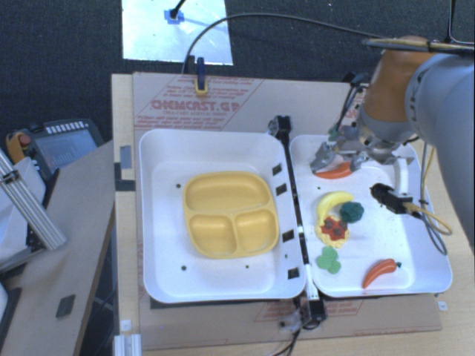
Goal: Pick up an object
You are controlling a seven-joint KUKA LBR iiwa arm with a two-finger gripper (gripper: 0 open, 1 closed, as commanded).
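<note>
Bins first: your left white plastic bin (159,221) carries a yellow three-compartment tray (226,213); your right white bin (427,269) holds the toys. You see the grey arm's gripper (332,156) low at that bin's far end, just above an orange carrot-shaped toy (334,171); whether its claw is apart or together you cannot tell. Nearer you lie a yellow banana (332,202), dark-green broccoli (351,212), and an orange-red pepper (380,271).

Two bins sit side by side on the table (122,221). The left bin (159,199) holds a divided tray (228,213). In the right bin (427,262), a carrot (332,171) lies far, a banana (332,201) mid-bin, a pepper (379,271) near. The tool (334,153) hangs just over the carrot.
</note>
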